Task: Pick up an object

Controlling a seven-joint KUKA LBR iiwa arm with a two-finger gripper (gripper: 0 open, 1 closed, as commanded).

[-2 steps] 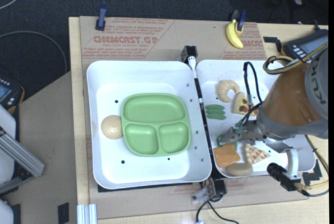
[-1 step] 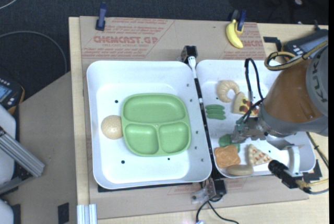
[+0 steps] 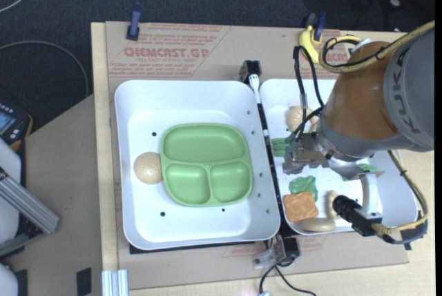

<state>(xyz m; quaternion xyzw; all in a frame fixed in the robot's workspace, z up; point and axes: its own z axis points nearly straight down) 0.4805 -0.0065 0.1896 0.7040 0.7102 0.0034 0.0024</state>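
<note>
- Gripper (image 3: 298,158) hangs low over the right bin (image 3: 404,199), near its left wall, with the big grey and orange arm (image 3: 373,108) above it covering much of that bin.
- Whether it is open, closed or gripping something I cannot tell, because the arm's body and the dark mechanism hide this part.
- Candidates for picking lie close to it: a green leafy piece (image 3: 302,184) just below, an orange waffle-like piece (image 3: 301,205) under that one, and a pale long piece (image 3: 317,224) at the bin's front edge.
- A beige round object (image 3: 295,116) sits behind the gripper, partly hidden by cables.
- The left bin (image 3: 131,122) bears a green divided tray (image 3: 206,163) in its middle, and a tan ball (image 3: 148,168) touches the tray's left side.
- I judge the arm is low here in order to reach the small things crowded along the left wall; the nearest one, the green piece, seems the likely target.
- The crowding is a risk, since neighbours may be pushed instead of gripped.
</note>
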